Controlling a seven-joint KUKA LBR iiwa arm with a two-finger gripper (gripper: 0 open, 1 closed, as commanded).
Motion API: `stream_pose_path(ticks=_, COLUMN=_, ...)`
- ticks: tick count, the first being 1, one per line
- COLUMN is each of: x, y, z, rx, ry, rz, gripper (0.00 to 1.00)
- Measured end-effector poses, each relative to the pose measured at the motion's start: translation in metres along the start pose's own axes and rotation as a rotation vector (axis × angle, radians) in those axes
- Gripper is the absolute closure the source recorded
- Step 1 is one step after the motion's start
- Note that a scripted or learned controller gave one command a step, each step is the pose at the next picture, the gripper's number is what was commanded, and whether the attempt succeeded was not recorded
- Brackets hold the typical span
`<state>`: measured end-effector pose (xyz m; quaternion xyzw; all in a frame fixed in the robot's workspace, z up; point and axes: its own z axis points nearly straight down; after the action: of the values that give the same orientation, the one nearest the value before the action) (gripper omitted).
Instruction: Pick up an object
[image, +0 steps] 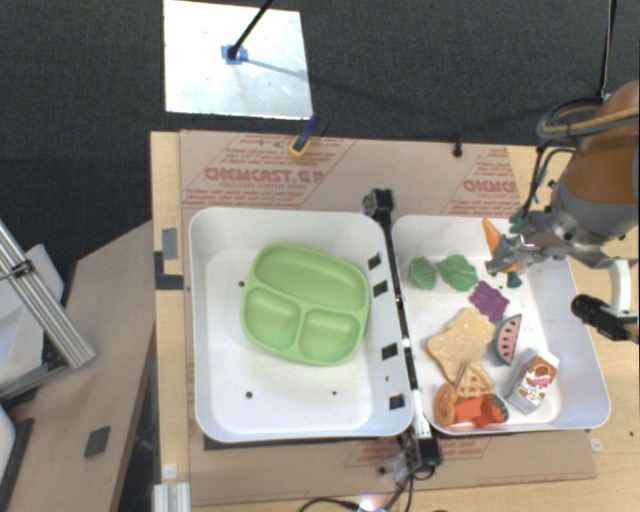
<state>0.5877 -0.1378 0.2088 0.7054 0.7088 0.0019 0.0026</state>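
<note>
two bins sit on the desk; the end effector hovers low over the right bin near an orange carrot, its grip impossible to tell.

The desk is carrying a brown printed sheet, and two shallow white bins are sitting side by side on that sheet. Taking the left bin as the landmark, the right bin is lying just to its right, the two rims touching along a black strip with clips. The printed sheet is showing beyond the left bin's far edge, where red lettering is running across it, and below its near edge. A yellow clip is resting on the sheet's far edge, beyond the left bin.
</note>
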Motion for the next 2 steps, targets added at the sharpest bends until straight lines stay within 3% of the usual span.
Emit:
stream_pose_path(ticks=1, x=0.0, y=0.001, z=-0.017, rx=0.003, ry=0.001, rz=0.0, gripper=1.0)
stream_pose_path(ticks=2, x=0.041, y=0.027, z=-0.025, rx=0.002, ry=0.002, rz=-0.004, gripper=1.0)
